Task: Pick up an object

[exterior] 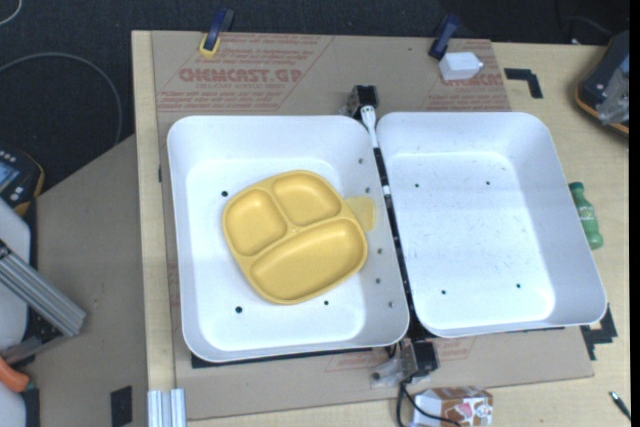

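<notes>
One yellow divided plate point(294, 236) lies flat in the middle of the left bin point(190, 165), its right edge near the wall shared with the right bin point(540, 155). Picking hasn't begun, I'd say; the next move calls for a descent onto the plate's rim.

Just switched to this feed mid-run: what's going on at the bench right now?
Nothing is being handled at this moment. A yellow divided plate lies flat in the left bin, with a small yellow piece tucked against its right edge. The right bin sits beside it. The pick has not started: the plate rests untouched.
</notes>
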### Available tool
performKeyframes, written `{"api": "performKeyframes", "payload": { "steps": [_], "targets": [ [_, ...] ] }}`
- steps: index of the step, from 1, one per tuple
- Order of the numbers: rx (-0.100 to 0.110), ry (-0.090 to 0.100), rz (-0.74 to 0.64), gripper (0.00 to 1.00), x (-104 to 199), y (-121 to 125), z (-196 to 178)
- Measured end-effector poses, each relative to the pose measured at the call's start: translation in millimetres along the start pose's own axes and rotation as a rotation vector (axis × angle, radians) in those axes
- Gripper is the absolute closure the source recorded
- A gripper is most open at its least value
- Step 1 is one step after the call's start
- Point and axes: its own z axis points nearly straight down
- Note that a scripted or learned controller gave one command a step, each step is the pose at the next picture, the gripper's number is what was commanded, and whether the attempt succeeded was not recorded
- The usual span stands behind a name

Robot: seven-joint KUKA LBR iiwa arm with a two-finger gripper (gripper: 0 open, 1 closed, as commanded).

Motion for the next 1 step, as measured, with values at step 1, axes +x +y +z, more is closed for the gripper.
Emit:
{"api": "performKeyframes", "payload": {
  "steps": [1],
  "targets": [
    [-0.017,-0.001,-0.012,1.00,109.3,-73.4,-74.2]
  ]
}}
